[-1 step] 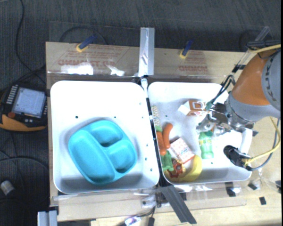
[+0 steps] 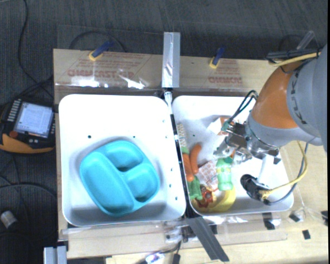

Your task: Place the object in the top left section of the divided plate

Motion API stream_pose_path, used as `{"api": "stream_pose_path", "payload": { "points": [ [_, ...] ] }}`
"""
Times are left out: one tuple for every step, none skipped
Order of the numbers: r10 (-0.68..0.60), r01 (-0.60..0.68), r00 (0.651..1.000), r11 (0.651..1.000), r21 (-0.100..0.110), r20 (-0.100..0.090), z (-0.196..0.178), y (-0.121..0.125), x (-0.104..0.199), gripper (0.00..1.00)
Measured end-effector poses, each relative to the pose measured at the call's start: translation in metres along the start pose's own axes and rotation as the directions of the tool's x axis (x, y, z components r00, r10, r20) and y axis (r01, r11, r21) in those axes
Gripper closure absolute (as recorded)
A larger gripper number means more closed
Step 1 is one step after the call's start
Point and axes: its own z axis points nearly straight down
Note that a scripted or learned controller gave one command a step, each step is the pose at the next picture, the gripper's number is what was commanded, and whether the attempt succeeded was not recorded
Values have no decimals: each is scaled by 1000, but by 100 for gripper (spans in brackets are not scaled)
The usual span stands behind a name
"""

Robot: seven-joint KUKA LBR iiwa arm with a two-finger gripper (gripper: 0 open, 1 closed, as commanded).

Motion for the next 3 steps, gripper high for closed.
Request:
{"api": "stream_pose_path", "payload": {
  "points": [
    [10,-11,1000,1000,-29,-4,69,-10,-18,100],
    [-267,267,964,962,-56,4,74,0,-29,100],
    [-615,617,787,784,-64,44,73,5,-30,100]
  ]
}}
